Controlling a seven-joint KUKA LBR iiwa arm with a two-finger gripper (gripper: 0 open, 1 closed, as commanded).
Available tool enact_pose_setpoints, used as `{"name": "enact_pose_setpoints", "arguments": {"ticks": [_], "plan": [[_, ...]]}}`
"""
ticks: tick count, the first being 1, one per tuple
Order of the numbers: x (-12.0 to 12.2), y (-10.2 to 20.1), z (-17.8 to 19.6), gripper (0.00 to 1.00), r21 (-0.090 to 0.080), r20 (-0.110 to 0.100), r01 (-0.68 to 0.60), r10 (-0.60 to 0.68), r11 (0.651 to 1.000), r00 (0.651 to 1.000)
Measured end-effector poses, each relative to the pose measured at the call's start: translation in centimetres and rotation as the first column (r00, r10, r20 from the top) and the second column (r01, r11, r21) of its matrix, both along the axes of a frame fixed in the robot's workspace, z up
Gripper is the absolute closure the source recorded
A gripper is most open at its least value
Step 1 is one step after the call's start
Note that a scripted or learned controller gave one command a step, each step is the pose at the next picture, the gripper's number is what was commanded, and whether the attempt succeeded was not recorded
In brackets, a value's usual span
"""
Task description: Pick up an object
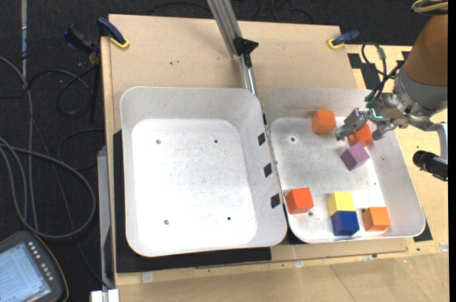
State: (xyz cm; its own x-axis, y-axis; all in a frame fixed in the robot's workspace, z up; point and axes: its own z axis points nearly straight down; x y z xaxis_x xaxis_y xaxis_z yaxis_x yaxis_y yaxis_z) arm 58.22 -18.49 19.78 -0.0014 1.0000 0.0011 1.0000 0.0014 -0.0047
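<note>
My gripper hangs over the upper right part of the right bin. A red-orange block lies directly beneath it, partly covered by it. A purple block lies tilted just below that. Left of the gripper sits an orange cube. Along the bin's front are an orange cube, a yellow cube, a blue cube touching the yellow one, and another orange cube.
The left bin stands beside the right one, their rims meeting at the middle. A slanted metal pole comes down to the bench behind the bins. Clamps hold the board's far corners.
</note>
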Motion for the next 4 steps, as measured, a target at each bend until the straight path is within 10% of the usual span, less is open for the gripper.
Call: {"name": "enact_pose_setpoints", "arguments": {"ticks": [3, 4], "plan": [[0.9, -0.9, -7.5, 0.0, -0.01, 0.026, 0.002, -0.002, 1.0, 1.0], [0.9, -0.9, -6.7, 1.0, -0.012, 0.028, 0.001, -0.001, 1.0, 1.0]]}}
